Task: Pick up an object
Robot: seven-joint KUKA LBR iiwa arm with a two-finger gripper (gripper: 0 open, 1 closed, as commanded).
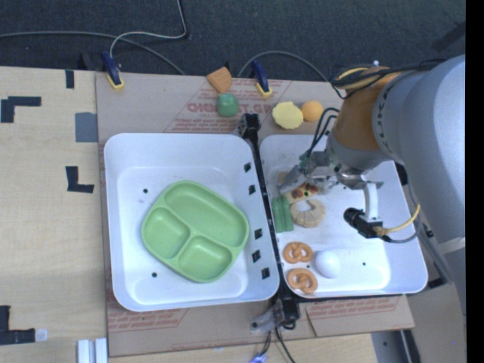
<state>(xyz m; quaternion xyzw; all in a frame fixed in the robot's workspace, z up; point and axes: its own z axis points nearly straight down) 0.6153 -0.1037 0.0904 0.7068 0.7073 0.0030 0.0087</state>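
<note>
The gripper (296, 181) is seen low in the right bin (378, 282), near its left wall, at the end of the grey arm (423, 127) that reaches in from the right. Whether the gripper is spread or closed cannot be told from this view, and nothing can be made out held in it, so the pick is judged as not yet done: at most the reach into the bin has been made, and the grasp and lift are left. The nearest candidates lie right at the gripper: a small red-and-yellow item (304, 193) just under it, a round tan biscuit (308, 213) just below that, and a green strip (281, 214) along the bin's left wall. Further toward the near edge, two pretzels (297, 252) and a white egg (328, 264) are laid close together, well apart from the gripper. The left bin (125, 225) is occupied by a green divided plate (195, 231). On the worktop (45, 225) behind the bins, an orange block (220, 79), a green ball (227, 105), a lemon (287, 115) and an orange (311, 111) are set out. The crowding of small items against the wall is judged the main obstacle to a clean grasp.
</note>
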